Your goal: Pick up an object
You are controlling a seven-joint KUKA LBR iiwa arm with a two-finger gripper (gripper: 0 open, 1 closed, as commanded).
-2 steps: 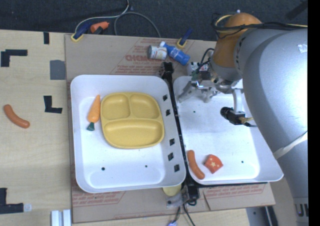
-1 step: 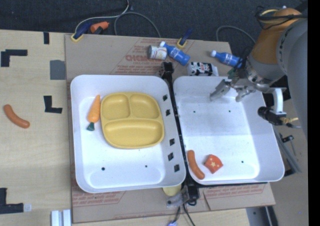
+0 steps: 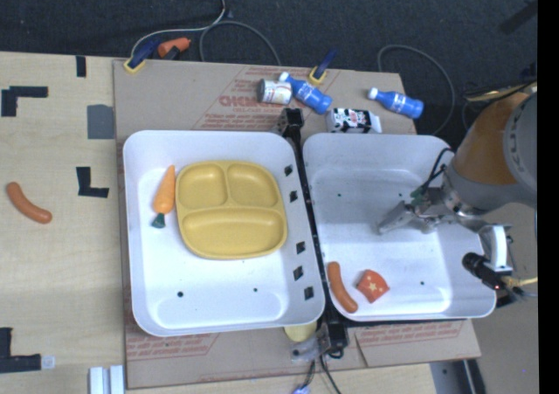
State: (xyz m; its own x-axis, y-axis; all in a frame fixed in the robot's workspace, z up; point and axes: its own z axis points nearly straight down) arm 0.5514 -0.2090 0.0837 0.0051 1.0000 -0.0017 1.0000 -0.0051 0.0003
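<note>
A cardboard-covered bench bears two white bins side by side. In the right bin, near its front wall, lie a toy sausage and, just beside it, a small red block. The sausage looks light, smooth and apt to roll; gripping across its middle seems best. The gripper hovers behind them, toward the bin's centre; whether it is parted or closed, I cannot tell.

Yellow for the divided plate, orange with a green tip for the carrot. White for both bins, orange-red for the sausage, red for the small block.
</note>
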